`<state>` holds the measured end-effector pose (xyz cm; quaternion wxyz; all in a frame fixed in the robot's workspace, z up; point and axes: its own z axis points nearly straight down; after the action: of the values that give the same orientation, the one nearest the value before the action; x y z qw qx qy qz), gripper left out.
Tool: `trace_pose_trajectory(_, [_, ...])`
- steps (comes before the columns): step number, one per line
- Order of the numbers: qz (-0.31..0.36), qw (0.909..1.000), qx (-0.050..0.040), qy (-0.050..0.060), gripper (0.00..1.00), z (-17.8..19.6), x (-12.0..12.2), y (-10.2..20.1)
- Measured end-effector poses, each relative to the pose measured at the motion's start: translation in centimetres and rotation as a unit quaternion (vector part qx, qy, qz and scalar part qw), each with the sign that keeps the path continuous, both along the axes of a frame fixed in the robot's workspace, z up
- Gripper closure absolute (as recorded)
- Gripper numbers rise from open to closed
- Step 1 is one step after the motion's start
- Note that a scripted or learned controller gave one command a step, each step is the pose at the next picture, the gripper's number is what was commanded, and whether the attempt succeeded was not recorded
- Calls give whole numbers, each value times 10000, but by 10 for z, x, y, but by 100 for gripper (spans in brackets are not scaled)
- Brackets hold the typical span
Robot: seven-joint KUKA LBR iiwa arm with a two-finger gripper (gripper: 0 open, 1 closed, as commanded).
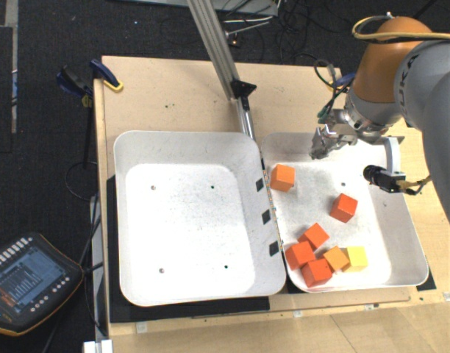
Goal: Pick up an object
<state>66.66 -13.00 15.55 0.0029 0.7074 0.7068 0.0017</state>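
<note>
Blocks lie in the right bin (pixel 401 271): one orange block (pixel 283 177) alone at far left, others clustered near. Small, rigid and light they are judged, best pinched across flat opposite faces. The gripper (pixel 322 147) hangs above the far edge; its state cannot be told.

Two white bins (pixel 188 142); the right one holds six blocks: four red (pixel 343 207), one orange (pixel 282 177), one yellow (pixel 356 257)
</note>
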Motion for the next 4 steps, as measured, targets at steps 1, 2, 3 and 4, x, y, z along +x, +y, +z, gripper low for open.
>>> trace_pose_trajectory(1, [0,10000,-3,-11,100,62,-5,-2])
trace_pose_trajectory(2, [14,10000,-1,1,100,99,-4,-3])
trace_pose_trajectory(3, [42,10000,13,34,100,106,-25,49])
trace_pose_trajectory(4, [42,10000,18,47,100,92,-38,100])
